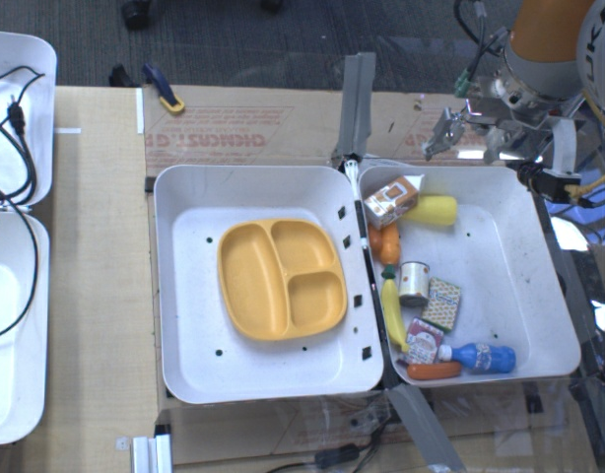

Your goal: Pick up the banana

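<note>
banana (391, 312) lies along the right bin's (524, 264) left wall; gripper (467, 136) hovers above, jaws spread, holding nothing.

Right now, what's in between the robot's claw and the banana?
In the camera view, the small carton, the yellow cylinder and the silver can lie between the gripper and the banana.

Cardboard-topped bench (243, 126) bearing two white bins (184, 363)
</note>
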### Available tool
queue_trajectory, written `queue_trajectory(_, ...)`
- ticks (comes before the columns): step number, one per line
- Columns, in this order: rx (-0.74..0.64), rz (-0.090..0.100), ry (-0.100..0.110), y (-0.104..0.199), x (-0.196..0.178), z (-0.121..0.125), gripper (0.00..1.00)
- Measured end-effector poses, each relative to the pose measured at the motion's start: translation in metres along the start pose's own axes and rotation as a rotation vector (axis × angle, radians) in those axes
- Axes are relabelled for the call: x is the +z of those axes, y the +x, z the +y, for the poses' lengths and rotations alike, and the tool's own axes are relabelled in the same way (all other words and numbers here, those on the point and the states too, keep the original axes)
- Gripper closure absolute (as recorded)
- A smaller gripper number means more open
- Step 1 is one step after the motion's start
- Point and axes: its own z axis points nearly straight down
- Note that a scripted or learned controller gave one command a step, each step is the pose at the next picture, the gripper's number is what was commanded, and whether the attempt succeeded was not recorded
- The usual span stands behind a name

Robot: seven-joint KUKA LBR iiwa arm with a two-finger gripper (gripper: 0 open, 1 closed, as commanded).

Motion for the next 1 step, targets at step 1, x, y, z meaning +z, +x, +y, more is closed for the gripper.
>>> queue_trajectory(1, -0.103, 0.002, -0.008, -0.0374, 0.1249, 0.0076, 0.00)
